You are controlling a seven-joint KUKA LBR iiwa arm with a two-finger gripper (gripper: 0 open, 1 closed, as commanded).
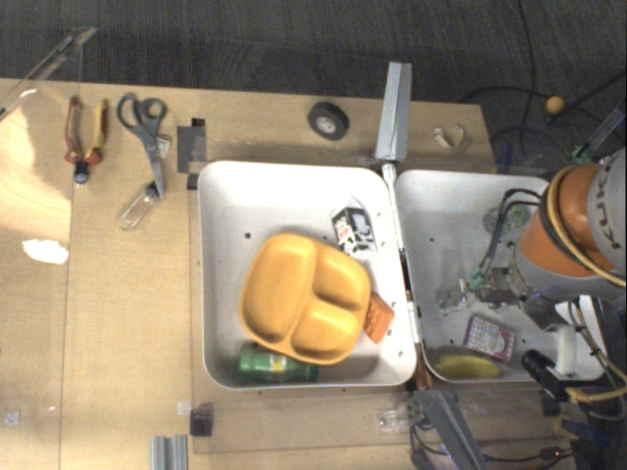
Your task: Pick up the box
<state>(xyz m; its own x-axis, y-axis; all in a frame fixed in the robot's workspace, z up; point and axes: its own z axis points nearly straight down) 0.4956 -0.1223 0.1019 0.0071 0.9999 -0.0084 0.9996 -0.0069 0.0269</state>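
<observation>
Box (488,338) lies flat in right bin (441,204), just below gripper (490,292), not lifted, so pick not yet done. Can't tell gripper state; wrist and cables blur it. Yellow item (468,366) further below. Orange box-like item (378,317) to gripper's left is half hidden under yellow tray (304,297).

Smooth matt orange plastic tray (306,296) in a glossy white bin (220,262) on the pale wood bench (108,311).

I count two white bins (211,262). In them I see one yellow divided plate (304,297), one green can (274,364), one banana (468,366).
</observation>
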